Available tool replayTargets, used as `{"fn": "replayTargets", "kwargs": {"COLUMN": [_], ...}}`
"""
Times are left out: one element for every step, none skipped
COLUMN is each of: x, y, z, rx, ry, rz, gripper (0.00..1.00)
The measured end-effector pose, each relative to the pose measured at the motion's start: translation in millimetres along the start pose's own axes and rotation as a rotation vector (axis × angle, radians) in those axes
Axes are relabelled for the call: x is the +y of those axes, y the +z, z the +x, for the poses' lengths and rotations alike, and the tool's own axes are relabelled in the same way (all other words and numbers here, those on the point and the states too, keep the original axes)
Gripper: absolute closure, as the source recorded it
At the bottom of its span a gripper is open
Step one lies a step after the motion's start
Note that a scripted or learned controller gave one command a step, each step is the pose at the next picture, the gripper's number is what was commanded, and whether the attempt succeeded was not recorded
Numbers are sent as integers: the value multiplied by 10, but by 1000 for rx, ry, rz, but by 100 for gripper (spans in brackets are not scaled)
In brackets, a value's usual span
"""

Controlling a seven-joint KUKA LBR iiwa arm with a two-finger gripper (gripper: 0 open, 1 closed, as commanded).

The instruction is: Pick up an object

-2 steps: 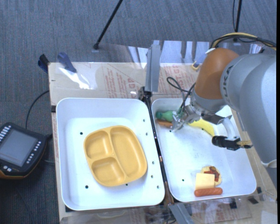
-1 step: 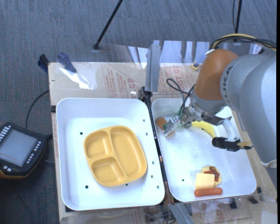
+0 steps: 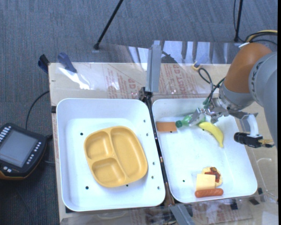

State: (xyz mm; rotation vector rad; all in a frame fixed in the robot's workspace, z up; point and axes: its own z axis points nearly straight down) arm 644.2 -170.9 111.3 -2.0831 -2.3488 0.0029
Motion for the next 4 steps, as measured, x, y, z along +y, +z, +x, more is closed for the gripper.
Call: {"fn": "replayTargets", "kwargs": {"x": [-259,-258,6,-65], "y": [268,208,-779,-678], "z": [-328,-327,-167,-144], "rx": [9,6,-1,2], "ry": [98,90,194,-44], "rz": [1,6,-7,3], "gripper": [0,100,100,100]}}
